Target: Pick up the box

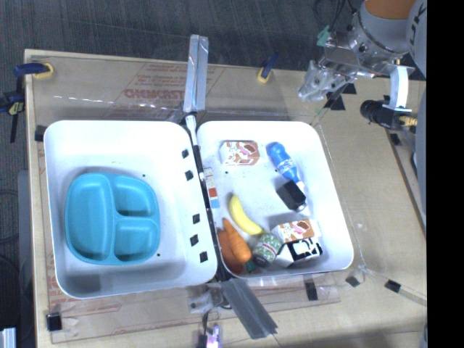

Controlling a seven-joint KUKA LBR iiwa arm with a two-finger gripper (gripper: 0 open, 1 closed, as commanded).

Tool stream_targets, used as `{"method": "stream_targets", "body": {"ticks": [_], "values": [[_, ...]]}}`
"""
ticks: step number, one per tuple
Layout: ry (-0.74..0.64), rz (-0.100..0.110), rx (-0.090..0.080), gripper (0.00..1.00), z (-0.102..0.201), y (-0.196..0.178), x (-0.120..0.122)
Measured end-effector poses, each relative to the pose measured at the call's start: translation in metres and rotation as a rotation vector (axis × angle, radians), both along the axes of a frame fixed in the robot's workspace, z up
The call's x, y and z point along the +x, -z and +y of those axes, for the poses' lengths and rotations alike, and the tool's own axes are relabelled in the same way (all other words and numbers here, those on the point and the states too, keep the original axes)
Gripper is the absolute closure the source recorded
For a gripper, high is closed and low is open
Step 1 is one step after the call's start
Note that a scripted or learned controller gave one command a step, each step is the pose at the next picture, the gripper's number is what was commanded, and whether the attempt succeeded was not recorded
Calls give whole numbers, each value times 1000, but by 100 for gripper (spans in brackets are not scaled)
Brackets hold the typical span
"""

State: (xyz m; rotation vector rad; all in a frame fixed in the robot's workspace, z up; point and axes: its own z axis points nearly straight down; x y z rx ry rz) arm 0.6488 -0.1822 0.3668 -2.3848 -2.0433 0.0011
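Glossy rectangular box (pixel 299 239) lies in bin; metallic end effector (pixel 319 85) state unclear.

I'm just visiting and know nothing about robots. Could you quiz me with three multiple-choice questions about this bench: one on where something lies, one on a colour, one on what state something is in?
1. Where is the pincer?
A. Inside the left bin
B. Above the bench, beyond the right bin's far corner
C. Touching the banana

2. What colour is the divided tray in the left bin?
A. Red
B. Light blue
C. Black

3. How does the banana rest?
A. Lying flat on the right bin's floor
B. Standing on the tray
C. Lifted in the air

Answers: 1 B, it hangs outside the bin at upper right. 2 B, the tray is plainly light blue. 3 A, it lies flat near the carrot.
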Motion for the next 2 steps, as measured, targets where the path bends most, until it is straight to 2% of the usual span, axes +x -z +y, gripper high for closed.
{"method": "stream_targets", "body": {"ticks": [1, 2], "values": [[181, 2, -1, 100, -19, -76, 8], [258, 5, 0, 100, 15, 69, -3]]}}
